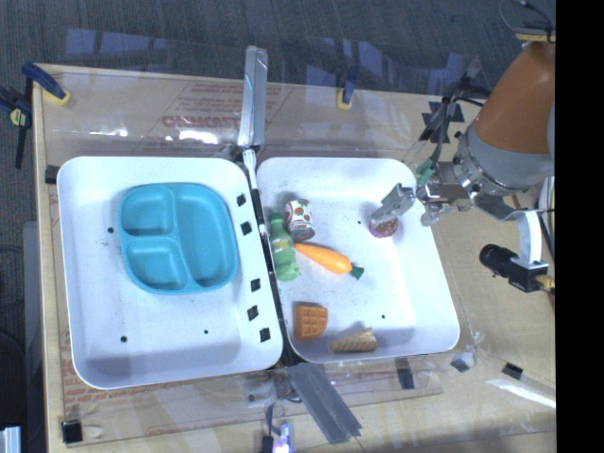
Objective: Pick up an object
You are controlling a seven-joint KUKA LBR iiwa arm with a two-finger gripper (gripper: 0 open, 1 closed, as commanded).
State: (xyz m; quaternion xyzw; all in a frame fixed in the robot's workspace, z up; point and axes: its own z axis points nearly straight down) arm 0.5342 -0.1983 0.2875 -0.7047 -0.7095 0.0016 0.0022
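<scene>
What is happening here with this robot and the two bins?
A grey KUKA arm with an orange band reaches in from the right, and its end effector is over the right bin, near that bin's upper right part, above a small dark red object. Nothing visibly sits between its fingers. In the same bin lie a toy carrot, a green bottle, a small can, a waffle-like piece and a croissant-like piece. The left bin holds a blue divided tray.

Objects lying in right bin: small can tilted beside green bottle along left wall; orange carrot lying diagonally at centre; waffle piece and croissant resting near front wall.
</scene>
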